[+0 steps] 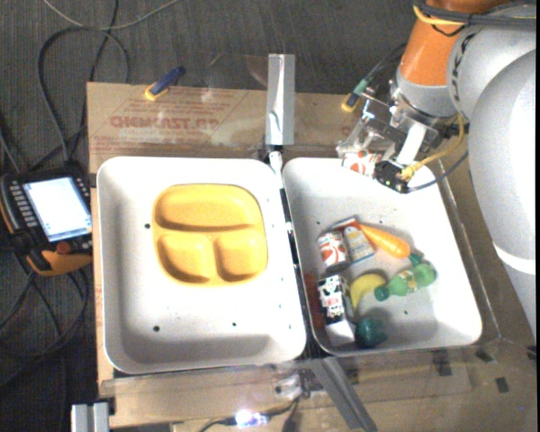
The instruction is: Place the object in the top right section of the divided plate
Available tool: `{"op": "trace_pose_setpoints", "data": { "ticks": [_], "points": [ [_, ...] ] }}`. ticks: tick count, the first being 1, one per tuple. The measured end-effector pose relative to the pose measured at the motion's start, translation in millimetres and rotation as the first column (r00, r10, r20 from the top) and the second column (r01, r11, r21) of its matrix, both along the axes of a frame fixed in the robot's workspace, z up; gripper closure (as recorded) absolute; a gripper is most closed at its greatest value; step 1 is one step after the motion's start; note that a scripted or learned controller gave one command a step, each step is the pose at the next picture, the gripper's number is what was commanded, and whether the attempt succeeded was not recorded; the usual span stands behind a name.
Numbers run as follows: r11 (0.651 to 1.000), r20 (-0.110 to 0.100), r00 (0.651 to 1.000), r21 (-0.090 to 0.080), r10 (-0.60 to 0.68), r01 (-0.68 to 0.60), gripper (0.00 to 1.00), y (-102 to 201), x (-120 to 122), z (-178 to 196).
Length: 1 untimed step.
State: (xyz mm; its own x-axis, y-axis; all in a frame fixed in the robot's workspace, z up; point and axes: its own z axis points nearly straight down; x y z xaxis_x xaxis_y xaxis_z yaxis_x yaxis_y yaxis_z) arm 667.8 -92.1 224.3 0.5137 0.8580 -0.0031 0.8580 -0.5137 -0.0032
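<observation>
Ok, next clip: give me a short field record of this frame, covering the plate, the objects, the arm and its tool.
plate: yellow divided plate in the left bin, nothing in its sections
objects: carrot, green bottle, yellow fruit, small cartons, all clustered in the right bin
arm: reaching in from the right, above the right bin's far edge
tool: a red and white item shows at its tip; a firm grip cannot be confirmed
task status: not yet done
</observation>
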Motion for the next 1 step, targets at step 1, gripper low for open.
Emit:
{"op": "trace_pose_setpoints", "data": {
  "ticks": [1],
  "points": [
    [1.0, 0.001, 1.0, 0.001, 0.007, -0.007, 1.0, 72.9, -14.8, 46.3]
  ]
}}
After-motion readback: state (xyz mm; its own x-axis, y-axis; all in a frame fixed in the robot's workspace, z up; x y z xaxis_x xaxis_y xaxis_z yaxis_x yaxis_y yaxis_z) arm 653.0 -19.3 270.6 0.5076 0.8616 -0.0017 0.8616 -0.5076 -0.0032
